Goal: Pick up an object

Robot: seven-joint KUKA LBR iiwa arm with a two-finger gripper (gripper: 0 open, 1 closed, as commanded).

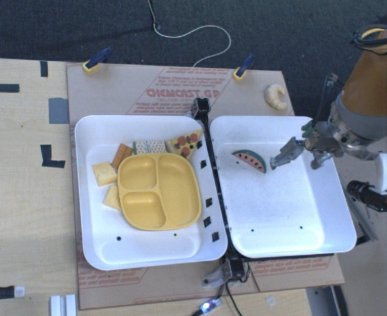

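Observation:
A watermelon slice [249, 159] with a green rind lies in the right bin [279, 236] near its back left. My gripper [280, 160] hangs just to the right of the slice, a short gap from it, its fingers spread open and nothing between them. The grey arm with its orange band [371, 78] comes in from the right. In the left bin [95, 242] sits a yellow divided plate [159, 191], with tan cracker-like pieces [105, 174] at its left and a pizza slice [185, 142] behind it.
A pale doughnut-shaped ring [276, 96] lies on the cardboard behind the right bin. A black divider [210, 176] runs between the bins. A white cable [193, 35] loops across the dark floor at the back.

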